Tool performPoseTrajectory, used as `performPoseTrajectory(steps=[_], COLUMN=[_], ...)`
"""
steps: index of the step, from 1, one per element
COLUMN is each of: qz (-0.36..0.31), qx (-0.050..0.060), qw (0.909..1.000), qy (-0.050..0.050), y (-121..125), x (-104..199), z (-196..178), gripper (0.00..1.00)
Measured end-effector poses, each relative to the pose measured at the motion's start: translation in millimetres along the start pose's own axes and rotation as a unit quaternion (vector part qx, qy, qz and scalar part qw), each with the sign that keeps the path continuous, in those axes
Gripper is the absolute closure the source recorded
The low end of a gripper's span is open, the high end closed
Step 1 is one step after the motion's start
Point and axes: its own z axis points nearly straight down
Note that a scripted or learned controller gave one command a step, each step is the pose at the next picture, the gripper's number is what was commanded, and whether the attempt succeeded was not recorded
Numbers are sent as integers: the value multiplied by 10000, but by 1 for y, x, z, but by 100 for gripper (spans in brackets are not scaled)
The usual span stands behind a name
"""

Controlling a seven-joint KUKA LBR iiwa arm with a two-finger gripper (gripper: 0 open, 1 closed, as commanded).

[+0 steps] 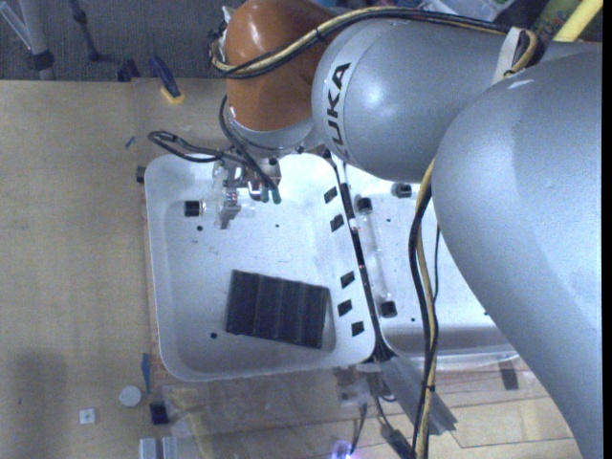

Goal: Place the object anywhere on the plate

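Your gripper (244, 191) hangs over the left bin's (167, 285) far end; whether it holds anything you cannot tell. Take the dark ribbed slab (277, 309) at the bin's near end as the plate, come squarely above it, then lower gently.
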Motion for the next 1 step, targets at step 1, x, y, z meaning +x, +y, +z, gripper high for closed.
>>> performPoseTrajectory(steps=[1], qz=[-2778], qx=[-7], qw=[9606], qy=[-3], y=[0], x=[-9], z=[-47], gripper=[100])
